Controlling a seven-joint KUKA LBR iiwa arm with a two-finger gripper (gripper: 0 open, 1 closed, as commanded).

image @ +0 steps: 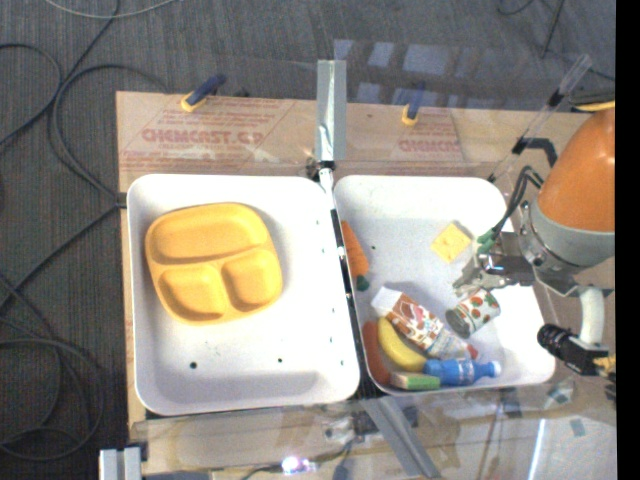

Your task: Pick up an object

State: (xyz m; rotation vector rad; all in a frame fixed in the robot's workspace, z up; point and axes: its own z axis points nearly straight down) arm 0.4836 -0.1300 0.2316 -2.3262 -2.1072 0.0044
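My gripper (487, 274) hangs over the right side of the right bin (420, 182), on the grey arm with its orange band (590, 173). Just below it in the view lies a small red-and-white can (474, 311) on its side, close to the gripper; I cannot tell if they touch. A yellow block (451, 240) sits up and to the left of the gripper. Lower in the bin lie a printed pouch (418, 323), a banana (397, 346) and a blue bottle (462, 370). An orange carrot (353, 251) rests against the bin's left wall.
The left bin (230, 373) holds a yellow divided tray (214, 260) in its upper left part. A green-and-pink stick (413, 379) lies at the right bin's front wall. Two clamps (202, 91) hold the board behind the bins.
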